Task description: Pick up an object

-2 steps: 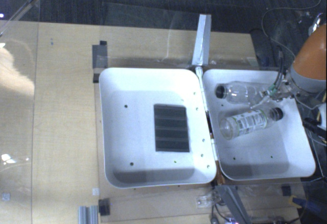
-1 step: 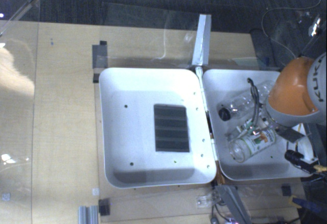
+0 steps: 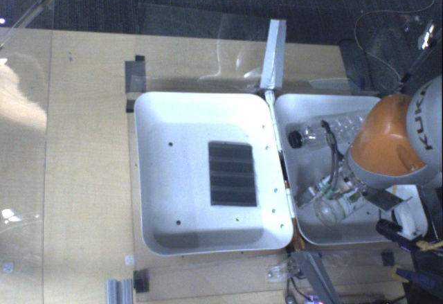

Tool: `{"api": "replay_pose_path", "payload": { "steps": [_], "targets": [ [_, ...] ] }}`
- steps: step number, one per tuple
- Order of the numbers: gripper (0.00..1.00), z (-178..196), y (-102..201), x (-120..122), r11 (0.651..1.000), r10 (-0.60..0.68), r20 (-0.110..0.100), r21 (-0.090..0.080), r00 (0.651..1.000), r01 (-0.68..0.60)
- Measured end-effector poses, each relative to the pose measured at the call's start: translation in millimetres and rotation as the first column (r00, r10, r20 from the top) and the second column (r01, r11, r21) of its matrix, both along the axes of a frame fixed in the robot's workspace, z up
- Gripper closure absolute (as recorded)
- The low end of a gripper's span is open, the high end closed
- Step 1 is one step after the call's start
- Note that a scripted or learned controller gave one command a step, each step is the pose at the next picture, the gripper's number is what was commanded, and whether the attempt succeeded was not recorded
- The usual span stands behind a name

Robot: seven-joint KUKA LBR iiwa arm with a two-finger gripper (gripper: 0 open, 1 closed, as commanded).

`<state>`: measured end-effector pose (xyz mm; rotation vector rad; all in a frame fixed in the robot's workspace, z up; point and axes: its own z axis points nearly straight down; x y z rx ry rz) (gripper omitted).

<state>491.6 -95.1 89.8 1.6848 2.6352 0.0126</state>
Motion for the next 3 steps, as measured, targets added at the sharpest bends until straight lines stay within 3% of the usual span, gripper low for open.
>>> {"api": "replay_pose_path", "payload": {
  "steps": [1, 2, 3],
  "targets": [
    [0.00, 0, -4, 1, 0.993, 0.114, 0.002, -0.001, 0.993, -0.114],
    [1.00, 12, -2, 4, 0.994, 0.113, 0.010, -0.001, 0.993, -0.113],
    [1.00, 96, 23, 16, 1.000, -0.022, -0.007, 0.001, 1.000, 0.022]
  ]
}}
